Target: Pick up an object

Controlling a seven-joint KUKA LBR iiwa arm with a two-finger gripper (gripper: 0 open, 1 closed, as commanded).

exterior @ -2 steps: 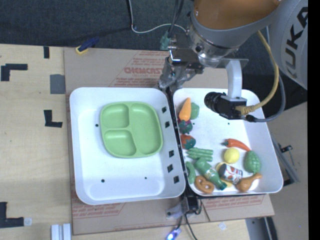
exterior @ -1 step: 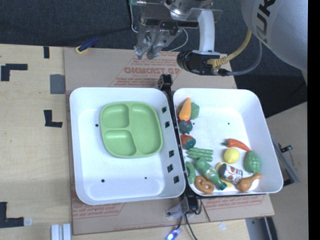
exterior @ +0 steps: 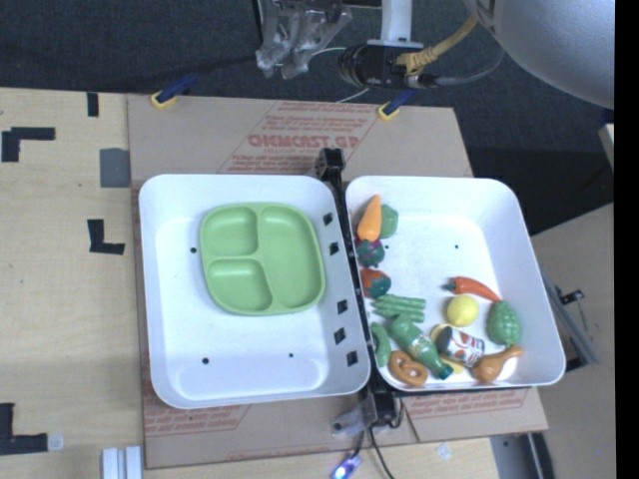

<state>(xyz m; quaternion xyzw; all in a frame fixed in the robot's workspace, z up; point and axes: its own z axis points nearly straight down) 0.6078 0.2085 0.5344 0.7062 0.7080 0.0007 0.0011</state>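
My gripper hangs high at the top of the camera view, above the cardboard behind the bins, with nothing between its fingers. The right bin holds toy food: an orange carrot against the divider, a tomato, green beans, a red chili, a yellow lemon, a green vegetable, a small can, a pretzel and a drumstick. The left bin holds a green sectioned plate.
Both bins rest on a cardboard sheet on the wooden bench. Black clips run down the divider between the bins. The back half of the right bin is bare white floor.
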